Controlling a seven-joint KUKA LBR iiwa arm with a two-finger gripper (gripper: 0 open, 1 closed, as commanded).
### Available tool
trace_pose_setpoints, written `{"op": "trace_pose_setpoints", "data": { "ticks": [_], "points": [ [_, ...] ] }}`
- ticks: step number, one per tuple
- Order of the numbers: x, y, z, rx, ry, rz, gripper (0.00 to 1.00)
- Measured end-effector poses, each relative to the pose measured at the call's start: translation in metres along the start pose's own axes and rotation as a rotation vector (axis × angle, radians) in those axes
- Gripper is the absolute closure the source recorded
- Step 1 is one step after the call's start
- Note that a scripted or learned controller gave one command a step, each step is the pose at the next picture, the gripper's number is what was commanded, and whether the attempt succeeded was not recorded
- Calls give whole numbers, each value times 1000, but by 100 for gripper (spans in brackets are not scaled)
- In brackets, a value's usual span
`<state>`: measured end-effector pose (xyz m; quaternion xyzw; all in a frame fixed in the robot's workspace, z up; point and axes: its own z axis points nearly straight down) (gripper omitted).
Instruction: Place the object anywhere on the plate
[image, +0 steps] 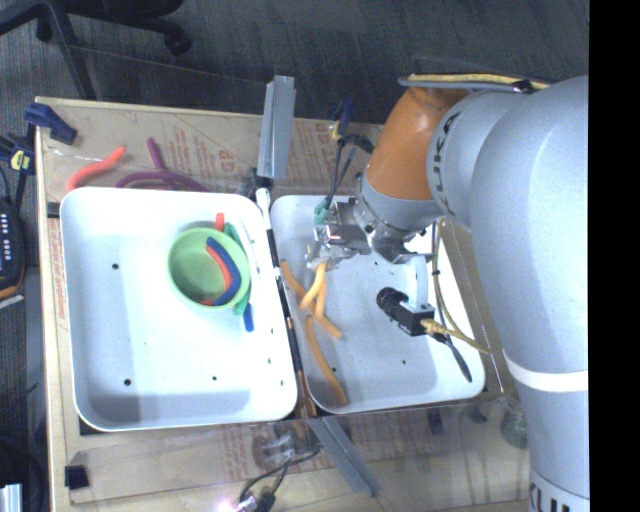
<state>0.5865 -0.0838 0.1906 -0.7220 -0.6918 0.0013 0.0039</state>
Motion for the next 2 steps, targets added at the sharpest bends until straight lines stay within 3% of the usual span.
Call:
{"op": "trace_pose_setpoints", "data": {
  "ticks": [1,2],
  "points": [
    [82,37,-1,-6,-4,-210,100],
    [82,37,-1,-6,-4,-209,0]
  ]
}}
